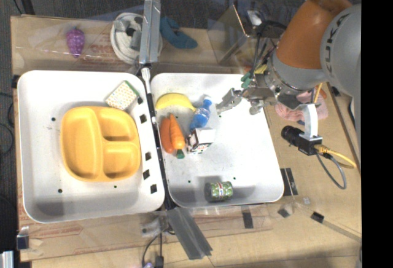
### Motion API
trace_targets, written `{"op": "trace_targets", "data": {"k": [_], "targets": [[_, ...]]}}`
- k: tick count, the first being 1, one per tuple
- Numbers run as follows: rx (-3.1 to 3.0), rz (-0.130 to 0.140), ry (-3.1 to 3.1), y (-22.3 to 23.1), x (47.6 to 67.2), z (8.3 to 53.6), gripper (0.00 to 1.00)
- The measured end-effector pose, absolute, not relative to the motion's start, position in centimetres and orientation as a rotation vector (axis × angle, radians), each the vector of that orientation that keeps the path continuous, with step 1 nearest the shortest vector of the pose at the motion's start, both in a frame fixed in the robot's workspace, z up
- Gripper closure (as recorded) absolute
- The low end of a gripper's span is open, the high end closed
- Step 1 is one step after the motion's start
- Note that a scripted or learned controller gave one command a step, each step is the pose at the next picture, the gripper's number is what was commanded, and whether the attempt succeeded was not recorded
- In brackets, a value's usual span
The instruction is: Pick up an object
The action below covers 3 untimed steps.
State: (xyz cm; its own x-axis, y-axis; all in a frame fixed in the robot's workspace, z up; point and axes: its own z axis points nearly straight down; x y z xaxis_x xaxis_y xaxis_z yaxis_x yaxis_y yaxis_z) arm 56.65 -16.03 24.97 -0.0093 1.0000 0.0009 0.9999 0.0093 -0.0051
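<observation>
A toy carrot (173, 133) lies in the right bin (258, 174) beside a yellow banana (174, 101), a blue bottle (201, 114) and a small box (201, 139); a green can (219, 190) sits near the front wall. The gripper (242, 101) hovers over the bin's upper right, fingers spread, nothing between them. A yellow divided tray (101, 141) occupies the left bin (37, 137).

The arm (334, 27) is a thick, rounded grey body with smooth casing, and a broad orange band (307, 24) wraps it above the wrist. Dark letters run along the grey shell near the right edge. Below the band sits a grey collar with dark fittings. Thin dark cables and a green connector cluster at the wrist, and the gripper (241, 101) is pale grey metal with slim fingers
</observation>
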Motion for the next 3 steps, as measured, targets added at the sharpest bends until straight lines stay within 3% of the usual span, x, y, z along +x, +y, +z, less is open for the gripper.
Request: {"op": "trace_targets", "data": {"k": [1, 2, 3], "targets": [[-2.135, 0.003, -2.302, -14.6, 60.4, 9.2, 0.0], [-2.13, 0.006, -2.304, -14.6, 60.4, 10.1, 1.0], [-1.901, 0.002, -2.499, -7.1, 65.1, 19.2, 1.0]]}}
